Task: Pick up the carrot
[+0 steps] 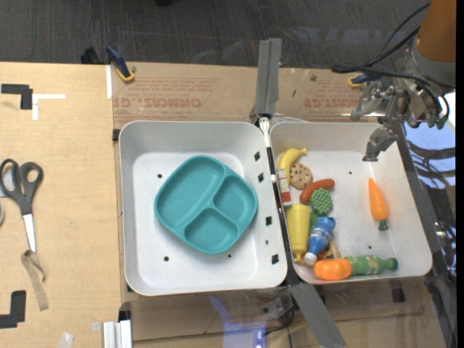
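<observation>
The carrot (377, 201) is orange with a small green stem end and lies flat on the white floor of the right bin (406, 216), in its right half, pointing toward the back. My gripper (399, 136) hangs over the bin's back right corner, behind the carrot and apart from it. It is open, and nothing sits between its fingers (377, 145).
Left of the carrot lie a banana (290, 158), a cookie (299, 174), a red sausage (317, 188), a green vegetable (322, 203), a yellow bottle (298, 227) and a blue bottle (320, 238). An orange fruit (332, 269) and a green bottle (371, 264) sit at the front. A teal divided plate (206, 205) occupies the left bin.
</observation>
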You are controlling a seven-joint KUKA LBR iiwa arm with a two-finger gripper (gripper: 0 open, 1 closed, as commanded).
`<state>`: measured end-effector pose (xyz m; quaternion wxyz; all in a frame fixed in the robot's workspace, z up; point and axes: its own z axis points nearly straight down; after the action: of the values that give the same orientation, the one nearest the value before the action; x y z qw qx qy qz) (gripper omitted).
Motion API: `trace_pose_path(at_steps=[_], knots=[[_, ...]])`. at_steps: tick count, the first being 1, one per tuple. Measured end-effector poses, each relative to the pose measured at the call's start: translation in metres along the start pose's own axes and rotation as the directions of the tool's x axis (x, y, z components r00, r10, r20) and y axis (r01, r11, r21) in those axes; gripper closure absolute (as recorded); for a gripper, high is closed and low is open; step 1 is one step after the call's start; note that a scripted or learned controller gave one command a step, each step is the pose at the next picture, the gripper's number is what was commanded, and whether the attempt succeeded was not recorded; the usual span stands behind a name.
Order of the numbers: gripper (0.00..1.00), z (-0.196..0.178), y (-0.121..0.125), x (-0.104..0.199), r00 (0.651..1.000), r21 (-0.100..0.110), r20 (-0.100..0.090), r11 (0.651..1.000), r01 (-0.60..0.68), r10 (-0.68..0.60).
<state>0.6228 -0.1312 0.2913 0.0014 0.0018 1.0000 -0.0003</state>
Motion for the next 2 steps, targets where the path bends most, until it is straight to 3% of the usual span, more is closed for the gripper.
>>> trace_pose_path(at_steps=[1,2], knots=[[0.0,0.105,-0.064,0.014,1.0,0.0,0.0,1.0,-0.009,0.009],[0.0,0.198,-0.091,0.029,0.999,0.0,0.002,0.999,0.032,-0.032]])
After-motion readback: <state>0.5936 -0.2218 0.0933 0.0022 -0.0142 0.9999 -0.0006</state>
